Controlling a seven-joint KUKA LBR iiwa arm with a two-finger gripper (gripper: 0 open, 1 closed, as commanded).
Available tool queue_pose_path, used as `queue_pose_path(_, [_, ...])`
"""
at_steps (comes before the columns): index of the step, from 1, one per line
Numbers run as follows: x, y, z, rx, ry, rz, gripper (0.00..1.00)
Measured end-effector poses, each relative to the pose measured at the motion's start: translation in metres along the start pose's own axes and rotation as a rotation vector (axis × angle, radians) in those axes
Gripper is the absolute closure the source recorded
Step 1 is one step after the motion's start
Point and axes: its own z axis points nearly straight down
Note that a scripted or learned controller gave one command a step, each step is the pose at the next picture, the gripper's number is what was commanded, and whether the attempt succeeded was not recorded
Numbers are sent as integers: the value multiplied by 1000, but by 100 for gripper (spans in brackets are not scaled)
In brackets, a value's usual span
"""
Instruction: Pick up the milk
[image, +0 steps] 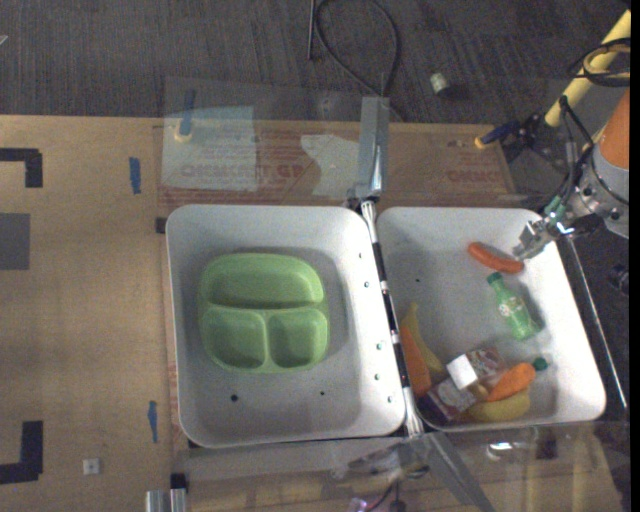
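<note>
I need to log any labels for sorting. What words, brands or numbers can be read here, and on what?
Nothing reads clearly.
Cardboard behind the bins: red print, too blurred to read.
Milk carton: label too small to read.
Green bottle: label too small to read.

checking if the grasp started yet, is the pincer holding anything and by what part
Nothing is held. The pincer hovers at the right bin's top right, beside the hot dog, far from the milk.

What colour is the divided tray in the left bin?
Light green; the divided tray shows plainly in the camera view.
</note>
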Motion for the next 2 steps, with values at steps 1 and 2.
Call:
queue_pose_path(1, [4,-86,36,0,0,-62,100])
queue_pose_path(2, [86,-17,30,-2,-1,-67,100])
